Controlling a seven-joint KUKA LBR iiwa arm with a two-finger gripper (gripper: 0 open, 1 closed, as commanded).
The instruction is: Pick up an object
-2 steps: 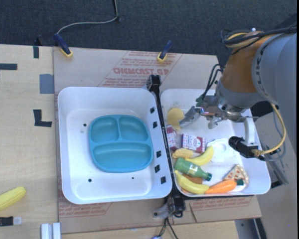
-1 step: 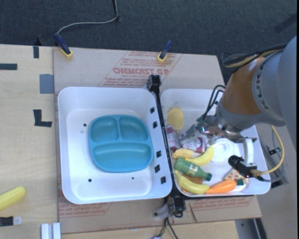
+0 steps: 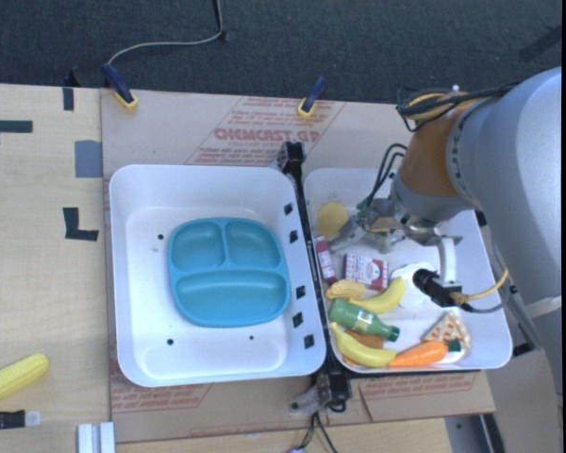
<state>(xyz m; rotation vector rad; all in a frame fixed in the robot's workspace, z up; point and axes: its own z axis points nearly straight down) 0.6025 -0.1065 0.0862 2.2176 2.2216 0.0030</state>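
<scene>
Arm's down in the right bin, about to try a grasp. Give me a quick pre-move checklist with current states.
1. Gripper over the right bin, near the yellow round item: ok.
2. Finger opening: cannot tell.
3. Anything already held: cannot tell.
4. Targets available: bananas, green bottle, carrot, pizza slice, red-and-white carton: ok.
5. Targets well separated: not ok, they touch and overlap.
6. Blue divided plate in the left bin, away from the arm: ok.
</scene>
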